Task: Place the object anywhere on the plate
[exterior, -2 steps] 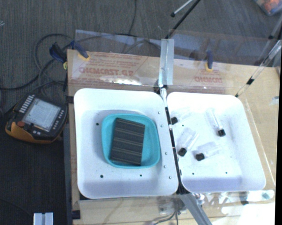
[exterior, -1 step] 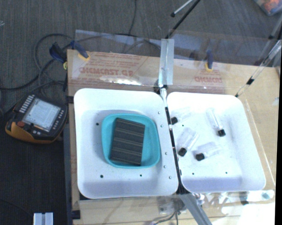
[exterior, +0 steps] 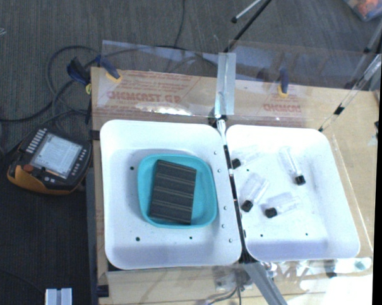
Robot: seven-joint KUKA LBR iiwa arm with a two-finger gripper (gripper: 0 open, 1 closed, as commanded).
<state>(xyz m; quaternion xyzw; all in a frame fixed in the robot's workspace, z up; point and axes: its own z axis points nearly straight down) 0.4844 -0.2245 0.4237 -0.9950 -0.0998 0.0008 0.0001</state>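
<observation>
How the jaws stand cannot be told here, so places are given from one thing to another.

2 white bins sit side by side on the bench. The left bin [exterior: 113,196] holds a teal plate [exterior: 206,193] with rounded corners, set a little toward the bin's right wall. A dark ribbed block [exterior: 173,192] lies flat on the plate, near its middle, long side running front to back and turned slightly off square. The plate's rim shows all round the block, so the block rests wholly inside it.

The right bin [exterior: 339,231] holds 4 small clear tubes with black caps, scattered and lying on their sides. 1 tube [exterior: 246,159] is by the wall nearest the left bin, at the back. A 2nd [exterior: 289,163] lies further right, its cap pointing to the front. A 3rd [exterior: 255,187] is near the middle, and the 4th [exterior: 282,202] lies just beside it to the right. None touches another.

Behind both bins stands a clear sheet [exterior: 155,96] with faded red lettering, held by a blue clamp [exterior: 110,70] at its left corner. A metal strip [exterior: 226,81] rises at the seam between the bins. On the dark floor left of the bench lies a handheld control unit [exterior: 51,159] with a grey screen and an orange underside, and black cables [exterior: 61,86] loop behind it.
</observation>
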